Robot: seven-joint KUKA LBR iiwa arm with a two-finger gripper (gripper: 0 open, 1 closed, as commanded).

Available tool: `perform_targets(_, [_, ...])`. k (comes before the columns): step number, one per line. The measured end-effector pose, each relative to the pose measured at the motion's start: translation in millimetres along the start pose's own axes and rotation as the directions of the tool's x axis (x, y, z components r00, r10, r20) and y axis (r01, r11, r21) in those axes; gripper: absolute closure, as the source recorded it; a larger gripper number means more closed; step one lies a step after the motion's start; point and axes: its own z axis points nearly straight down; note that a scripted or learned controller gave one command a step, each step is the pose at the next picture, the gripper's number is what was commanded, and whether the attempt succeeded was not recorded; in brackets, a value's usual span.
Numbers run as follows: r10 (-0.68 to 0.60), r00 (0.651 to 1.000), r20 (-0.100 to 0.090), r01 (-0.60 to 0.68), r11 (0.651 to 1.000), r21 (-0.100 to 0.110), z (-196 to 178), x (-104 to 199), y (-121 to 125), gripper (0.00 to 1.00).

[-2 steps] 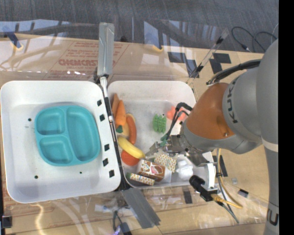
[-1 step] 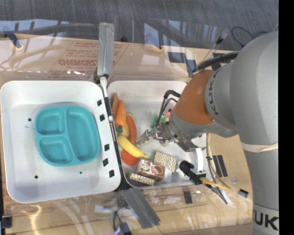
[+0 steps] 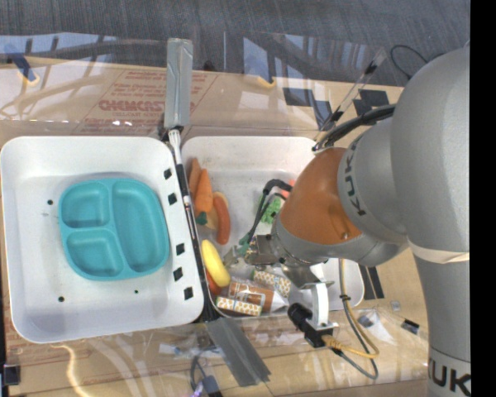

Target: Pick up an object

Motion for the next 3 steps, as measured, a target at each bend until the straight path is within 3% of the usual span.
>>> perform_targets(1, [-0.03, 1.0, 0.0, 0.03, 1.0, 0.0, -0.5, -6.5, 98.2, 0.0])
perform_targets(2, [-0.035, 0.999, -0.001, 0.035, 0.999, 0.003, -9.6, -6.2, 97.8, 1.0])
perform_targets(3, [-0.156, 0.988, 0.001, 0.156, 0.988, -0.004, -102.7, 50.5, 135.2, 1.0])
